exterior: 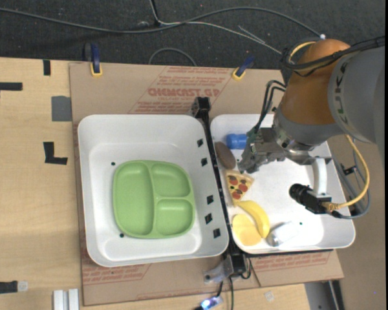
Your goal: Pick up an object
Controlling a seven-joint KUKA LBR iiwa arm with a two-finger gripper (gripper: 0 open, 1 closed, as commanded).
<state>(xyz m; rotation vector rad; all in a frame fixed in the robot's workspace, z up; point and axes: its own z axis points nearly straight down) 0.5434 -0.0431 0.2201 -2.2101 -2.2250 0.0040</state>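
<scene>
Two bins (pixel 90 173) – one green plate (pixel 154 199), one banana (pixel 255 217) (gripper (pixel 246 165) grip: cannot tell)

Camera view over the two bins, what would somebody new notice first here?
Probably the big green divided plate, lying flat in the left bin. Next, the grey and orange arm over the right bin, its gripper low above a pizza slice toy. Nearer the front edge lie a yellow banana and a small white object.
</scene>
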